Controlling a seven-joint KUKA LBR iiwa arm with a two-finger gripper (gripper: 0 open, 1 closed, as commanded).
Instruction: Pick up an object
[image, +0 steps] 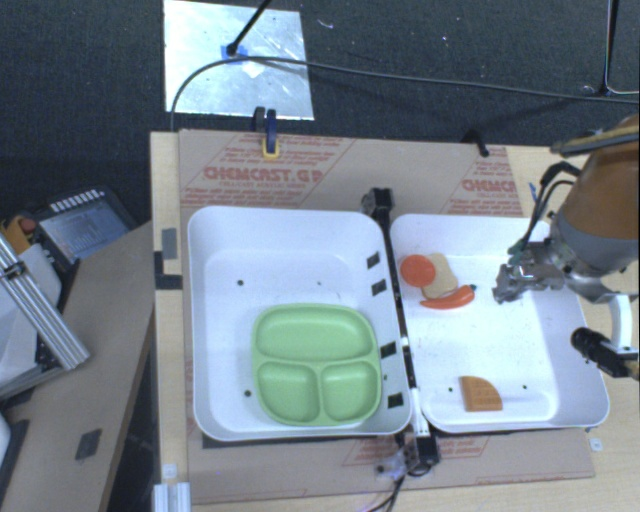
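From above, the 2 white bins sit side by side: the left bin (215, 250) holds a green divided plate (316, 363), while the right bin (570, 400) holds an orange-red round piece (417, 268), a tan slice (440, 275) and a red chili-shaped piece (450, 298) clustered near its upper left, plus a brown wedge (481, 395) near its front. The gripper (505, 285) hangs over the right bin, just right of that cluster, nothing seen between its tips, and whether it is spread or closed I cannot tell.

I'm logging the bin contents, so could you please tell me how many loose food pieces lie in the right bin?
3 or 4: an orange-red round, a tan piece and a red-orange strip clustered at upper left, overlapping so more may hide; a brown wedge near the front.
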